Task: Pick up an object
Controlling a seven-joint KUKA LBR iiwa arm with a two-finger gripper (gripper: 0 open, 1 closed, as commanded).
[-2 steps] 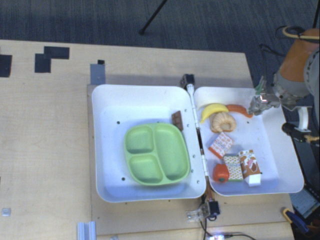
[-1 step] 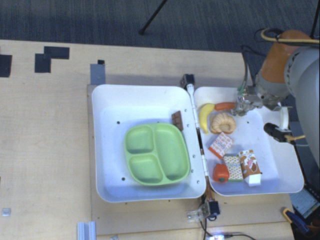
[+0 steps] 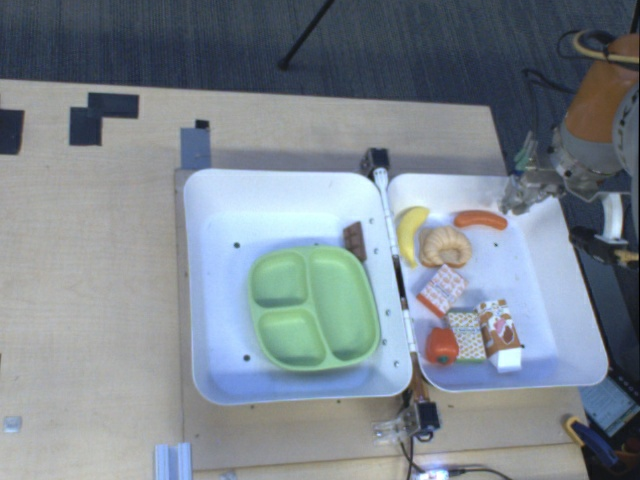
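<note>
Nearest the camera in the right bin (image 3: 580,298) sit a red pepper-like toy (image 3: 442,345), a green-patterned box (image 3: 466,334) and a small carton (image 3: 498,334), pressed together near the bin's near wall, so a clean grab there looks awkward. Just beyond them lies a red-and-white checked packet (image 3: 442,290), tilted, then a croissant (image 3: 446,247) touching a banana (image 3: 410,232) that leans along the divider. Farthest in is an orange sausage (image 3: 481,220), lying apart from the rest with bare floor around it; I judge it the easiest target, and it is the thing nearest me. In the left bin (image 3: 215,268) a green divided plate (image 3: 314,308) takes the middle, with a small brown block (image 3: 354,237) by the divider. My gripper (image 3: 524,190) hangs over the right bin's far right corner, just beside the sausage; I hold nothing, and how wide my fingers stand I cannot tell.
</note>
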